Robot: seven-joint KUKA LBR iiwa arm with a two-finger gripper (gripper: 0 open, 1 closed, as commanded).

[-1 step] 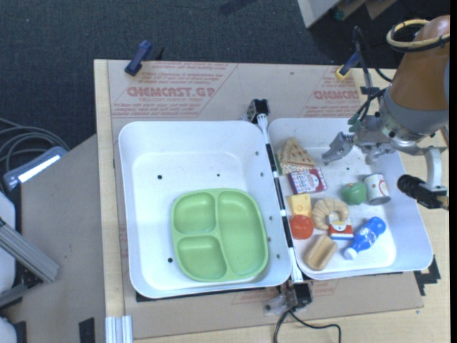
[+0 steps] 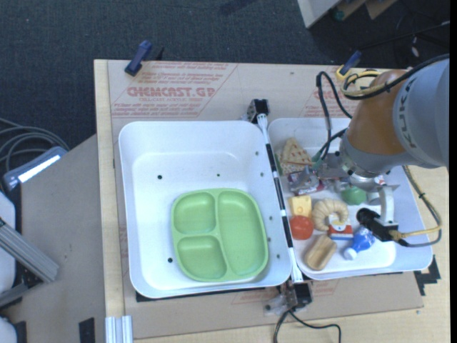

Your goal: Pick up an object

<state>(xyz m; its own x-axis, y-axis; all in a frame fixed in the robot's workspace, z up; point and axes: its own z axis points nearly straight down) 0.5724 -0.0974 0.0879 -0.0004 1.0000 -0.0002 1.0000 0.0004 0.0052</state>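
Note:
The right bin [image 2: 407, 259] holds several toy foods: a tan sandwich wedge [image 2: 293, 151], a yellow cheese block [image 2: 302, 206], a red tomato [image 2: 301, 226], a croissant [image 2: 330, 210], a bread roll [image 2: 319, 251], a blue piece [image 2: 363, 241] and a green piece [image 2: 352, 194]. My gripper [image 2: 305, 181] reaches in from the right and sits low in this bin, between the sandwich wedge and the cheese block. The grey wrist and orange band cover the bin's far right part. No object is visibly lifted.
The left bin [image 2: 143, 148] holds a green divided plate [image 2: 218, 233]. A black divider rail [image 2: 275, 184] runs between the bins. Clamps sit at the bench's far edge [image 2: 137, 58]. Black and yellow cables [image 2: 335, 98] loop beside the arm.

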